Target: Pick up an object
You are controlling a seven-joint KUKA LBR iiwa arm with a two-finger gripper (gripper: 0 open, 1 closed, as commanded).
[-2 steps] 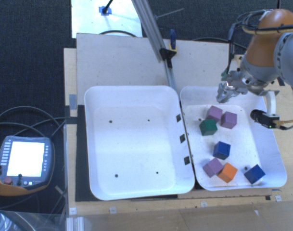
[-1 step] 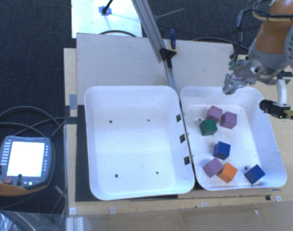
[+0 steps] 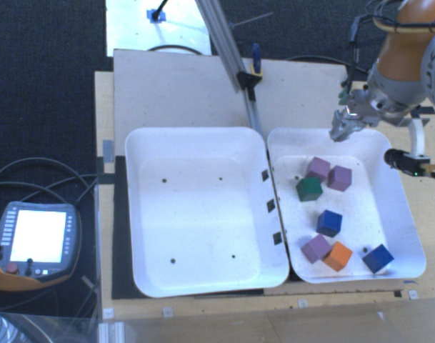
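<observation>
The arm (image 3: 406, 48) is grey with a rounded orange band; black cables loop over it; its hand (image 3: 343, 126) is pale metallic grey.

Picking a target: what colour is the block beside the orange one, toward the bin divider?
Purple block, camera view.

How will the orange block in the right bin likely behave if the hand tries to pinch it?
The orange block looks like a stiff, flat-faced cube, so it probably won't roll or deform. It touches a purple block, which may crowd one finger and get nudged. It looks small, likely light, so an off-center pinch could slide it.
</observation>
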